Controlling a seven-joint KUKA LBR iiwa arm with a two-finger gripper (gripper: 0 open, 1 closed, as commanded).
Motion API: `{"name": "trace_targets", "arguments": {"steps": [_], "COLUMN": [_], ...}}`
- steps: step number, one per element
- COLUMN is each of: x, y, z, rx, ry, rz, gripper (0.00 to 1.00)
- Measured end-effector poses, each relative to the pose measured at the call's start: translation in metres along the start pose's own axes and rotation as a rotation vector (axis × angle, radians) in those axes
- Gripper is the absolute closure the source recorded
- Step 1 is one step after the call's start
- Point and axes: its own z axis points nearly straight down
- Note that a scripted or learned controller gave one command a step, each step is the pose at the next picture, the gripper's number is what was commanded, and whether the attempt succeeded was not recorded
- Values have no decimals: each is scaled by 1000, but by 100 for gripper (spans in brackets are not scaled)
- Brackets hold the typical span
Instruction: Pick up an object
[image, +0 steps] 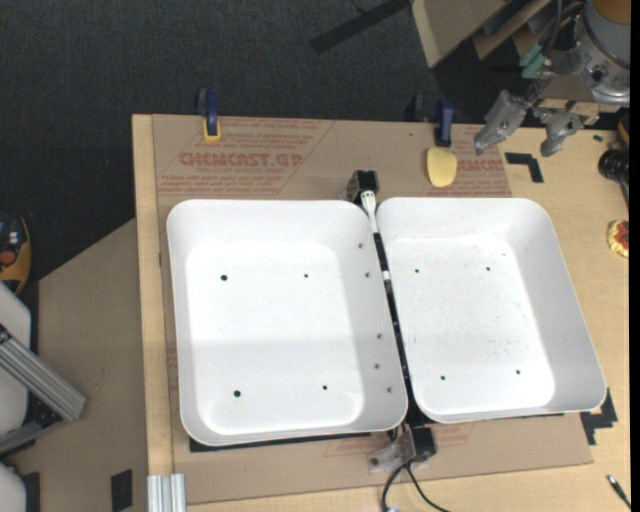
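Metal pincer (528, 124) spread apart, clear of 2 smooth, rounded white bins (275, 225) (545, 235). Beside it, on the cardboard-topped desk (160, 300), a rounded pale-yellow lump (441, 166).

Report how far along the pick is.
Nothing looks done yet. The gripper hangs open above the bench's far right corner with nothing between its fingers. The one loose thing in sight, a small yellow object, lies on the board behind the right bin. The whole pick is left: descend, close, lift.
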Motion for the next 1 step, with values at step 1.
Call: {"name": "trace_targets", "arguments": {"steps": [1], "x": [-2], "y": [0], "z": [-1], "rx": [13], "ry": [-1], "rz": [2], "gripper": [100]}}
